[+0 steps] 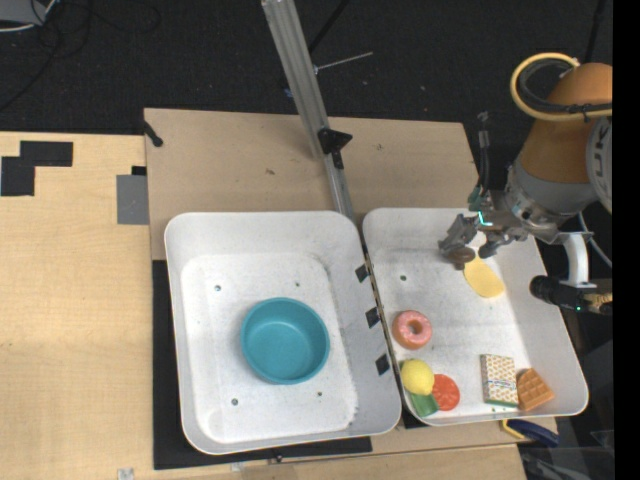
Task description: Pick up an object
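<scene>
From the teal bowl (285,340) in your left bin, look right to the yellow piece (485,279), lying unlifted in the right bin just beside the tool (470,245), whose state I cannot tell.

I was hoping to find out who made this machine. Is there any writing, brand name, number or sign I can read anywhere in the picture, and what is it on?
None can be read.
The arm: no readable name or number on its orange and grey casing.
The cracker box: its face is too small and blurred to read.
The white bins: plain, no markings.
</scene>
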